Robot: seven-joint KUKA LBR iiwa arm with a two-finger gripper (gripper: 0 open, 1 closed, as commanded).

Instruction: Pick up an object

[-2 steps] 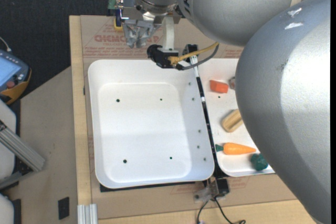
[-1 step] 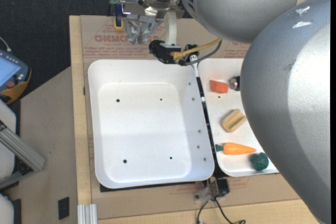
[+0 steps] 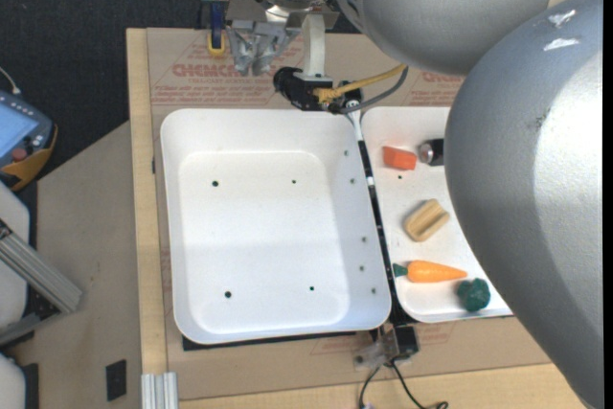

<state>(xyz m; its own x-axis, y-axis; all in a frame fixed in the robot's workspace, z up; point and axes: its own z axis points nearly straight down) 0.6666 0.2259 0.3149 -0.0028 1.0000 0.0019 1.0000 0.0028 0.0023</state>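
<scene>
My gripper (image 3: 255, 53) hangs at the top of the view, over the cardboard bench just behind the far rim of the left bin (image 3: 177, 206), with nothing seen held in it. The right bin (image 3: 402, 124) holds an orange-red block (image 3: 400, 158), a small dark object (image 3: 431, 151) beside it, a tan wooden block (image 3: 426, 219), an orange toy carrot (image 3: 436, 272) and a dark green lump (image 3: 473, 293). The arm's large grey body hides the right part of that bin.
The two bins meet at a shared rim (image 3: 369, 196). Brown cardboard (image 3: 144, 206) borders the left bin. A blue-screened device (image 3: 17, 134) sits off the bench at the far left.
</scene>
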